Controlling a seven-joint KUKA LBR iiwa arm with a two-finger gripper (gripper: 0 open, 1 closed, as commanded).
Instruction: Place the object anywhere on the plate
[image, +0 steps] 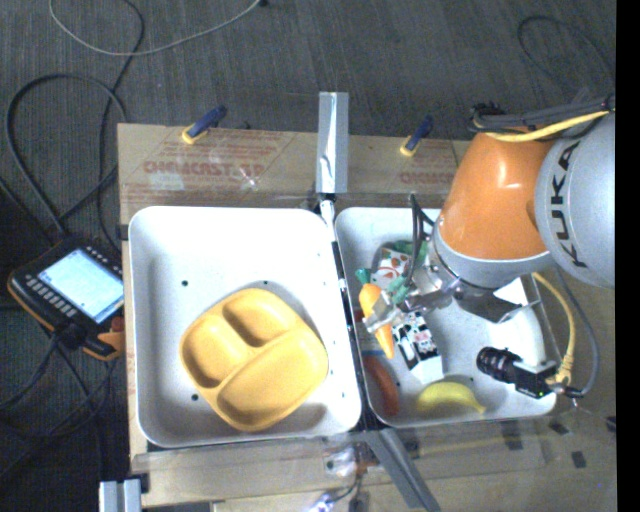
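Note:
A yellow divided plate (255, 358) lies in the left white bin (160, 250), tilted toward the front. My gripper (402, 303) is low in the right bin (520, 330), among a pile of small toys. Right at the gripper sit an orange carrot-like piece (374, 305), a green-and-white item (394, 265) and a black-and-white patterned piece (417, 338). The grey and orange wrist (500, 205) hides the back of that bin.
A yellow banana (449, 398) and a brown sausage-shaped toy (383, 385) lie at the right bin's front. A black cable connector (512, 368) hangs near the front right. The wall between the bins (345, 310) runs just left of the gripper.

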